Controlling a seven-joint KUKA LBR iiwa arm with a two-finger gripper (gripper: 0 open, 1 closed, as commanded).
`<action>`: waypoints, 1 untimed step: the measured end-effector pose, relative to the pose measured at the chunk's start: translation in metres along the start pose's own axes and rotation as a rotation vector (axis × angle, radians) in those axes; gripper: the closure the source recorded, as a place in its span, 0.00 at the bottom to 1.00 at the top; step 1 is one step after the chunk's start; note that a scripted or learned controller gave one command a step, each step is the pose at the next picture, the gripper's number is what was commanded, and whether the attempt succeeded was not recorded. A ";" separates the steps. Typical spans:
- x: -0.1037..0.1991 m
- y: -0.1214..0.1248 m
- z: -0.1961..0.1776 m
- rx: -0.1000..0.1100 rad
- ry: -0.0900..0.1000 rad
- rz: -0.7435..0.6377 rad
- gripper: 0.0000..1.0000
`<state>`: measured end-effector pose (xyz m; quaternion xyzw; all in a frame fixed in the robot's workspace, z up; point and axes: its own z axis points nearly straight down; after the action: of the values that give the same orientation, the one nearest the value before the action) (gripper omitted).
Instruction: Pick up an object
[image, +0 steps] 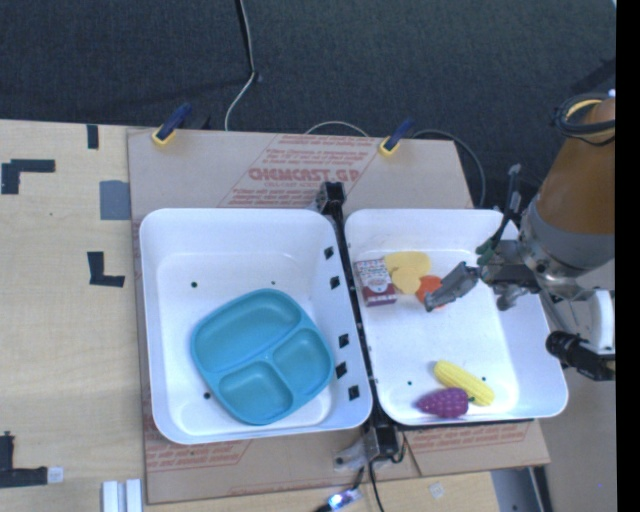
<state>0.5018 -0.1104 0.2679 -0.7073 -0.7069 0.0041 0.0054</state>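
Camera view: small orange object (428, 286) beside tool (438, 298)

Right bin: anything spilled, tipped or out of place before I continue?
Nothing stands out. The right bin holds a small box, yellow piece, corn and grapes, all lying inside. The gripper hovers near the yellow piece.

The cardboard sheet (300, 170) under the bins reads "CHEMCAST GP".

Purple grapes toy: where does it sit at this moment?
The purple grapes toy lies in the right bin, near its front edge, touching the yellow corn just behind it and apart from the gripper.
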 end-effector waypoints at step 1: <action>0.000 0.002 -0.004 -0.009 -0.002 -0.003 0.00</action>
<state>0.5034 -0.1103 0.2720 -0.7063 -0.7079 0.0015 0.0018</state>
